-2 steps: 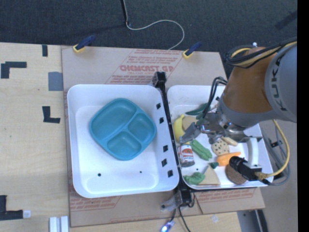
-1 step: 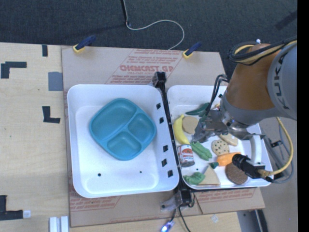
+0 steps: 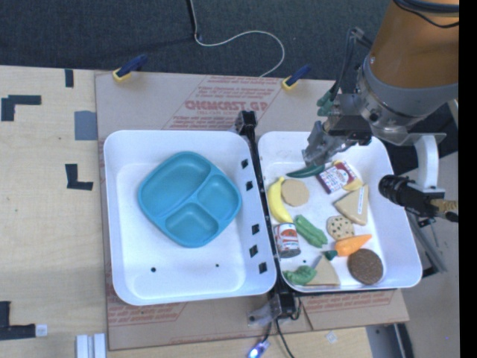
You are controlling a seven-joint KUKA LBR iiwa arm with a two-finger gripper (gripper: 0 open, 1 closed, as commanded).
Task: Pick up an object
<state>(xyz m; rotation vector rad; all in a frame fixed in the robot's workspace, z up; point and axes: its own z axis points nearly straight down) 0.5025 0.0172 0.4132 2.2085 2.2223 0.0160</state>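
My gripper [image 3: 316,154] hangs over the back left part of the right bin [image 3: 395,200], under the grey and orange arm. Just below its tip lies a dark green curved pepper [image 3: 304,173], close enough that I cannot tell whether they touch. Beside the pepper sit a red and white packet [image 3: 337,176], a tan round cookie [image 3: 295,193] and a yellow banana [image 3: 278,200]. Further forward lie a green pickle [image 3: 311,231], a small can [image 3: 288,239], an orange carrot [image 3: 350,246] and a brown round patty [image 3: 366,265].
The left bin [image 3: 127,259] holds a blue divided plate [image 3: 190,198]. A black divider with clips [image 3: 257,200] runs between the bins. A cheese wedge [image 3: 354,203], a speckled cracker [image 3: 339,226] and a sandwich wedge [image 3: 317,276] crowd the right bin's front half.
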